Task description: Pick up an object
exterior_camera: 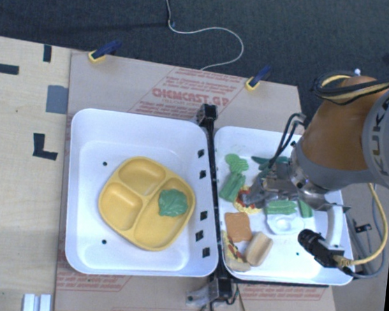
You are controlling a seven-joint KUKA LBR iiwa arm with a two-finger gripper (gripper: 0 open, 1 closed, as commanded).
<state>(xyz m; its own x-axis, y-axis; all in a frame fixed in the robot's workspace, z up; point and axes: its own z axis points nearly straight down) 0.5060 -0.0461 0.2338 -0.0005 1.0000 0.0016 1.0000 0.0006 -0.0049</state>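
The arm reaches in from the right and hangs over the right bin (321, 272), its orange band and grey wrist covering much of the bin's far half. The gripper (269, 185) is low among the toy food, and whether it is spread or closed cannot be told from this angle, because the wrist body hides the tips.

The likely candidates for the pick lie in a loose heap at the left side of that bin, close under the gripper. A green vegetable piece (234, 177) lies along the divider side, a small red and orange item (247, 198) sits just beside the gripper, and a pale green and white piece (280, 212) rests right under the wrist. Nearer the front edge are a tan slice of bread (238, 226) and a bread roll (259, 249), touching each other.

The left bin (87, 166) holds a yellow divided tray (129, 203) set at a slant, with a green leafy piece (173, 203) in its right compartment, well apart from the arm.

Judging from the pose, the arm is at the grasp stage, lowered into the clutter. Nothing can be confirmed as held, so the pick appears not yet done. The crowding risks a slip or a two-item grab.
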